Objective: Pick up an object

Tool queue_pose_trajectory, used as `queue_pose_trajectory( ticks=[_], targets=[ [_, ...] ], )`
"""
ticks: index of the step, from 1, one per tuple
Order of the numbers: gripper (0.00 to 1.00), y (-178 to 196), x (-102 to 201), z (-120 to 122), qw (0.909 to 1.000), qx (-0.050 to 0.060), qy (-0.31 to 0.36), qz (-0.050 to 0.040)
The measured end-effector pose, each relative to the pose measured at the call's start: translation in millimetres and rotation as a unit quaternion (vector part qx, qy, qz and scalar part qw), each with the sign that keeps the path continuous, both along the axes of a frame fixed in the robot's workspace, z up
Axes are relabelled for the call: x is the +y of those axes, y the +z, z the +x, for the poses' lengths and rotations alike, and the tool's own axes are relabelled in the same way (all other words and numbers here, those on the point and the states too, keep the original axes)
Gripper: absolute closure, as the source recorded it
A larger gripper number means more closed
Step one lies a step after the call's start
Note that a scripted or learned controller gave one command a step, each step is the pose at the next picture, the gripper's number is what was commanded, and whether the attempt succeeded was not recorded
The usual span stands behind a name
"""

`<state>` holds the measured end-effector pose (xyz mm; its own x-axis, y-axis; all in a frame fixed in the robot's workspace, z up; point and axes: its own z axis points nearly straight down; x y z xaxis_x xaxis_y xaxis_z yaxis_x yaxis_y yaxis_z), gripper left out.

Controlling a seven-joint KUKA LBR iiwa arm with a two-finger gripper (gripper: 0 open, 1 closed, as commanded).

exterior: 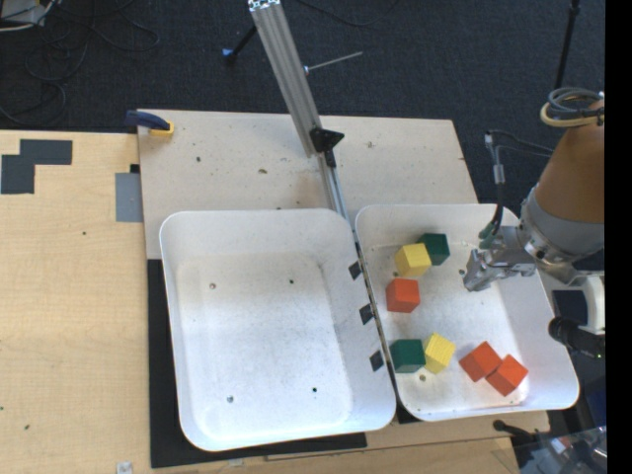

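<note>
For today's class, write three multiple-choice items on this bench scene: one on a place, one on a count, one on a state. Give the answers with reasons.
1. Where do the blocks lie?
A. left bin
B. right bin
C. on the bench

2. How many red blocks are there?
A. one
B. two
C. three

3. What is the end effector doing?
A. hanging over the right bin, holding no block
B. lifting a green block
C. resting in the left bin

Answers:
1 B: all seven blocks sit in the right bin.
2 C: one red block lies mid-bin, and two more touch near the front.
3 A: the end effector is at the bin's right side, with no block at it.
</note>
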<state>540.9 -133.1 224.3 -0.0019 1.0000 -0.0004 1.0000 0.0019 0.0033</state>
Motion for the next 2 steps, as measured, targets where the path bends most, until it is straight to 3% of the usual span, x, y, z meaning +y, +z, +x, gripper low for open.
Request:
queue_pose_trajectory(
  ticks=[1, 2],
  targets=[
    [1.0, 12, -1, 0, 1.0, 0.002, 0.0, 0.0005],
    [1.0, 8, 62, -2, 1.0, 0.004, 0.001, 0.0016]
  ],
)
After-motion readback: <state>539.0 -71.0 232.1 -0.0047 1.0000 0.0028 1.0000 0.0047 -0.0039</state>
